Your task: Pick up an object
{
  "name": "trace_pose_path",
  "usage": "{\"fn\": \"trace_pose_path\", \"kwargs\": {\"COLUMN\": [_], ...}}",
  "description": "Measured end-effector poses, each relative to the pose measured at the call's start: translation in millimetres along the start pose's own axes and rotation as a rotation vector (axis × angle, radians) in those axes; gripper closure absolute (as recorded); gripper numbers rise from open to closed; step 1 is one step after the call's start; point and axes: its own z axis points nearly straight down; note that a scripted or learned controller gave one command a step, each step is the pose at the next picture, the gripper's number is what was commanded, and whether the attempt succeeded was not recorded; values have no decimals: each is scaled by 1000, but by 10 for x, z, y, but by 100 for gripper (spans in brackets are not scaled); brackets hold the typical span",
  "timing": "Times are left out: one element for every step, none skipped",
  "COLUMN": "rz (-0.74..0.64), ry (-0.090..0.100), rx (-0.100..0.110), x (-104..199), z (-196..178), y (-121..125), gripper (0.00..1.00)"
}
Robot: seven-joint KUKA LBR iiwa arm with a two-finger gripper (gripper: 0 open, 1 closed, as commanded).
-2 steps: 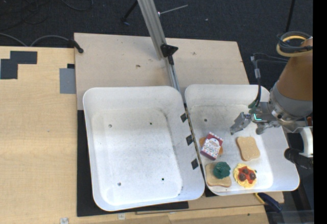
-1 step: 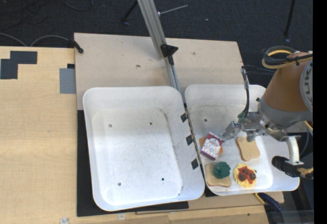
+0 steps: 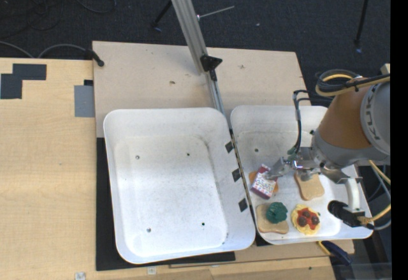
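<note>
1. The pale wooden table [image 3: 44, 164] carries two shallow white plastic bins: the large left bin [image 3: 127, 145] and the smaller right bin [image 3: 268, 129], which holds all the objects.
2. The grey arm with its orange band [image 3: 347, 125] reaches in from the right, bent low over the right bin.
3. The metal two-finger tool [image 3: 279, 169] sits just right of and above the small red-and-white packet [image 3: 263, 184], likely the nearest pick; whether its tips are spread or pressed together I cannot tell.
4. A tan toast-shaped piece [image 3: 311, 188] lies just beside the wrist; a green lump on a tan slice [image 3: 275, 215] and a yellow round piece with red topping [image 3: 306, 219] lie nearer the front rim.
</note>
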Motion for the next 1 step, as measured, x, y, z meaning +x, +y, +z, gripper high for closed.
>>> {"fn": "trace_pose_path", "kwargs": {"rz": [5], "ry": [0], "rx": [-3], "x": [-15], "z": [-121], "y": [8], "gripper": [100]}}
